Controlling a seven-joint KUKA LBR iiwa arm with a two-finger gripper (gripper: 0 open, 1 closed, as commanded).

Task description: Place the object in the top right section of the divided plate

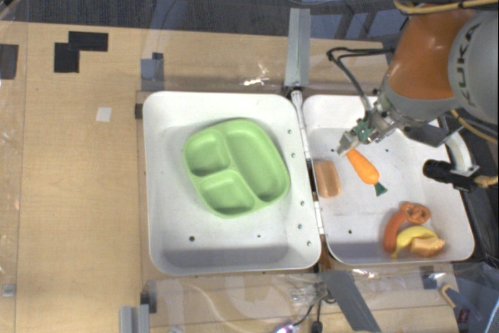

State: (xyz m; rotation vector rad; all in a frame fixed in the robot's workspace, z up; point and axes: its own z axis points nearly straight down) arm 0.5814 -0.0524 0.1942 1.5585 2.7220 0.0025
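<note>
1. Your tool hangs low over the right bin, near its upper left part. Whether it is spread or pressed together cannot be told from this slant; nothing can be seen pinched in it.
2. Just beside the tool, down and to its right, lies the carrot, on the bin floor. Its orange body points up-left toward the tool and its green stem end points down-right. The tool looks to be right at the carrot's upper tip, though contact cannot be confirmed.
3. Judge the carrot as a light, stiff plastic toy with a smooth, tapering skin. It may roll or squirt out of a pinch near the narrow tip, so take hold across the thick middle, with the squeeze crosswise to its length.
4. To the left of the carrot, by the bin's left wall, lies a tan bread-like piece. A cluster of toy food sits near the bin's lower right corner, well apart.
5. Your target is the green divided plate in the left bin. Its top right section is bare. The carry must cross the ridge between the two bins on the surface.
</note>
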